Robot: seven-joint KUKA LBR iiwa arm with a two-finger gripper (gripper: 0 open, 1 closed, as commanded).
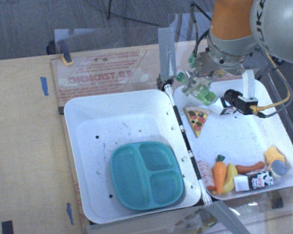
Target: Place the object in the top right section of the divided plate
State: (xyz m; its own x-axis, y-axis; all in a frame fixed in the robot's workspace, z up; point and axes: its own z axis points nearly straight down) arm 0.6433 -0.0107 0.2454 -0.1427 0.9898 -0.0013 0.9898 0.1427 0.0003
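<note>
Your pincer (198,87) is hanging over the right bin's (244,133) far-left corner; I cannot tell its state. A green item (206,96) is sitting right under it, grip unclear. The pizza slice (196,120) is lying just below. The carrot (220,174), banana (230,177) and sausage (251,168) are crowding the near edge. The teal divided plate (147,175) is resting in the left bin (86,147).

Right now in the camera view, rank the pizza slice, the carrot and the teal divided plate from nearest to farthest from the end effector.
1. Pizza slice: right bin, upper left, just below the end effector.
2. Carrot: right bin, lower left, among the toys along the bottom edge.
3. Teal divided plate: left bin, lower middle, across the bins' shared wall.
</note>
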